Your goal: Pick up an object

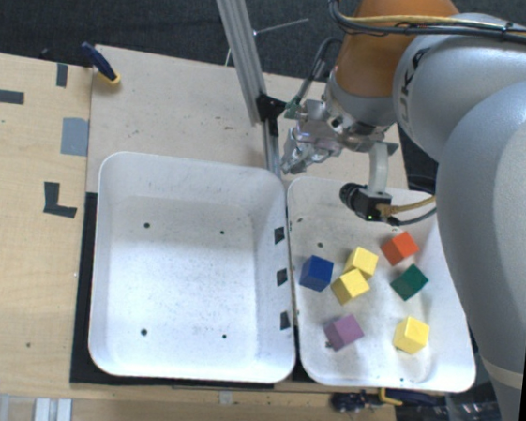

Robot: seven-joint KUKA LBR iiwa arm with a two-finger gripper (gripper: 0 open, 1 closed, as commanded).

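Observation:
The right bin (443,367) holds several small blocks: a blue one (316,272), an orange one (399,247), a green one (410,282), a purple one (344,331), and three yellow ones (364,261) (352,285) (411,334). My gripper (292,161) hangs over the far rim where the two bins meet, up and left of all the blocks. It touches none of them, and I see nothing held in it.
The left bin (113,197) lies beside the right one. A slanted metal rail (248,52) passes just behind the gripper. A black cable fitting (363,202) hangs over the right bin's far end. A blue and yellow clamp (100,64) lies at the bench's far left.

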